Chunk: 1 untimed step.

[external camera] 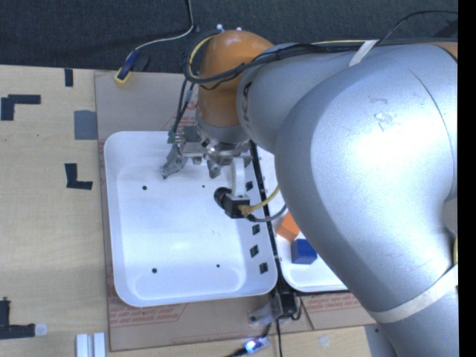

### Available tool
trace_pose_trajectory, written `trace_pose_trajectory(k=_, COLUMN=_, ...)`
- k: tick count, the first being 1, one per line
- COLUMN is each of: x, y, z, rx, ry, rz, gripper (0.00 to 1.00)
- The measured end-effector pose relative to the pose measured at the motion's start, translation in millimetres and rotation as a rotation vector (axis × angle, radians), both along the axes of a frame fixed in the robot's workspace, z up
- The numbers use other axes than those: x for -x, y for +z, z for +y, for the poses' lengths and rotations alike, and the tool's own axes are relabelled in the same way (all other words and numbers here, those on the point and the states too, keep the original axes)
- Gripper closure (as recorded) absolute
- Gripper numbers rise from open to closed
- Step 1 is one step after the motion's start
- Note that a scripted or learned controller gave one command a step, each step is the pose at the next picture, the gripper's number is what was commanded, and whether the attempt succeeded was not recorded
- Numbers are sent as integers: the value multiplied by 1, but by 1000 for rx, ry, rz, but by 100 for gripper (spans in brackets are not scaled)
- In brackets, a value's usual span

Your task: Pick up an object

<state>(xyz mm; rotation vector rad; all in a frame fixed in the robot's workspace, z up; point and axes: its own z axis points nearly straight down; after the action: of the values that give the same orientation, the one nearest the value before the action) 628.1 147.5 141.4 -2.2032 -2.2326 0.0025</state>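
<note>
Blue block and orange block, side by side at right bin's left edge. Gripper at left bin's far edge, fingers spread, holding nothing. Blocks judged well apart from it, rightward and frontward across adjoining rims.

Bench bearing two white bins

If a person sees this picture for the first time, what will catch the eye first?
The huge grey arm fills the right side, hiding most of the right bin. Its orange band stands above the end effector, low over the left bin. An orange block and a blue block peek out beside the arm.
</note>
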Motion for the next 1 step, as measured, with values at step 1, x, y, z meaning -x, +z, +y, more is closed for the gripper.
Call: trace_pose_trajectory(k=1, x=-2, y=12, z=-8, rx=3, ry=-8, rz=0, gripper=100)
